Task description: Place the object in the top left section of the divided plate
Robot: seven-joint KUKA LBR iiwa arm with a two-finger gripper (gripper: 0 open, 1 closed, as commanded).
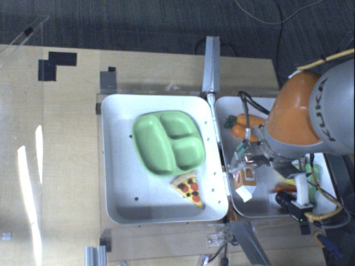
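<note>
A: Green three-section plastic plate (168, 141) lying flat in the left shallow white bin (119, 165), near the bin's middle, all three hollows bare. Probably set there so every section stays reachable from above.

B: And beside it, a toy pizza slice with red and dark toppings (189, 188), touching or just off the plate's lower rim, resting on the bin floor. Not in any section.

A: Grey arm with the orange band (297, 112) hanging over the right shallow white bin (252, 206), wrist down among the clutter. Likely hunting for the object to carry across.

B: Which object, though? Hard to say. An orange carrot-shaped toy (248, 125) near the top of that bin, a small brown-and-white packet (244, 177) lower down, both lying loose.

A: Two-finger gripper (249, 158) mostly masked by the wrist. Open or closed? Impossible to tell from here. Nothing plainly seen between the fingers either.

B: So nothing placed yet; top left section waiting.
</note>
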